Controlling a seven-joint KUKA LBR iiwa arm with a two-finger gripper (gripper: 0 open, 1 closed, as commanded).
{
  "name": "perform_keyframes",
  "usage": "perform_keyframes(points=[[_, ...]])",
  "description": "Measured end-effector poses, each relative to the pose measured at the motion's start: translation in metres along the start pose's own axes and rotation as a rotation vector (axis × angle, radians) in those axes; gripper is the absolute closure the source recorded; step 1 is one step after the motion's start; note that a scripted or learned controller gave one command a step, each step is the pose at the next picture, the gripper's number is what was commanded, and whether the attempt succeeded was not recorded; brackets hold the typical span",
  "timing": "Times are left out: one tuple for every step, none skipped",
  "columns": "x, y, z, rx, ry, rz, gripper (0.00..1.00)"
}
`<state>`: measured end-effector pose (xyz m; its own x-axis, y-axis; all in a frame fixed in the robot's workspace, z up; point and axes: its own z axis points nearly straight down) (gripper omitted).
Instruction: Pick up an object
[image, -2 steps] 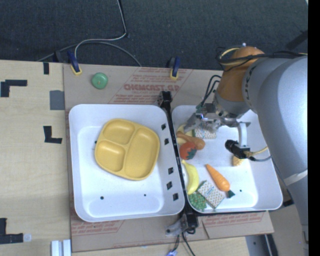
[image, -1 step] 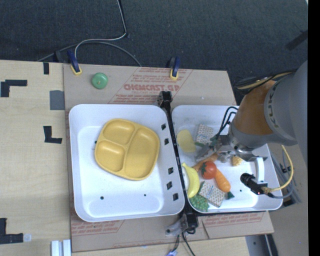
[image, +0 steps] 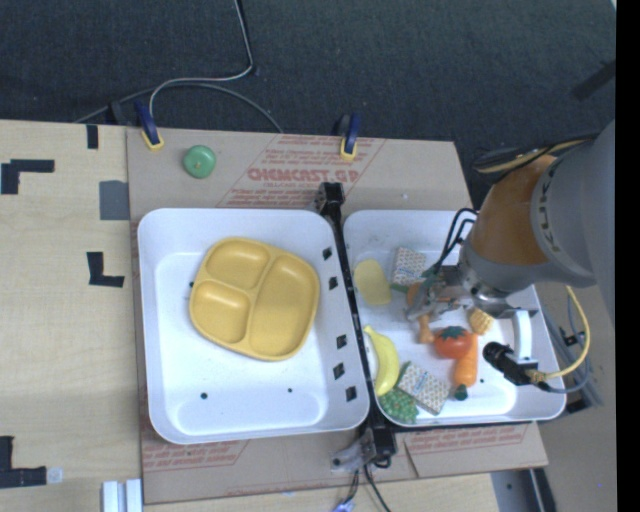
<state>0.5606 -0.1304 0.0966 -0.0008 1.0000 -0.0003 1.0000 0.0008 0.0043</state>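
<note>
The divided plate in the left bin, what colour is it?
Yellow; the divided plate shows plainly in the camera view.

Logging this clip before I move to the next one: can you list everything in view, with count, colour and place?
Bins: 2, white, side by side on the bench.
Divided plate: 1, yellow, left bin.
Banana: 1, yellow, right bin, left wall.
Round piece: 1, pale yellow, right bin.
Patterned blocks: 2, speckled tan, right bin.
Carrot: 1, orange, right bin.
Tomato-like piece: 1, red-orange, right bin.
Leafy piece: 1, green, right bin's near edge.
Ball: 1, green, on cardboard.
Clamps: 2, blue and yellow, cardboard's far edge.
Arm: 1, grey and orange; jaws over right bin.
</note>
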Motion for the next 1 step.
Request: perform_keyframes(points=[[0.0705, 0.0163, -0.0881, 0.004, 0.001, -0.002, 1.0]])
